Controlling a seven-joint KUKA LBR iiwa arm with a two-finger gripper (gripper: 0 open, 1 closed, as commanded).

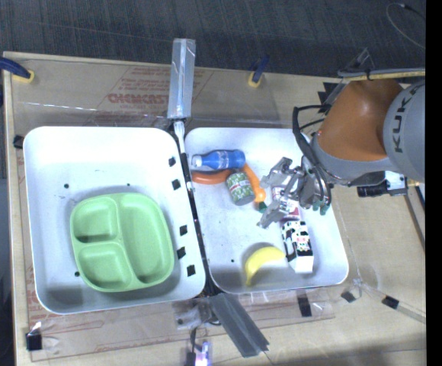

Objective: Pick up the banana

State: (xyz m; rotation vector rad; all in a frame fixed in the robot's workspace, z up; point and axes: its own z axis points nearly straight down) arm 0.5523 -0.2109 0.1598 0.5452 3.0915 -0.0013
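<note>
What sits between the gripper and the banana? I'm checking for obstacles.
In the camera view, a black-and-white carton lies just below the gripper, beside the banana; otherwise bare bin floor.

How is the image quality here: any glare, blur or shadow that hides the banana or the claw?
Camera view: lighting is even and soft; the banana is sharp enough, bright yellow against the right bin; the claw is a blurry grey tangle, its details hard to read; the green plate casts a faint shadow in the left bin.
</note>
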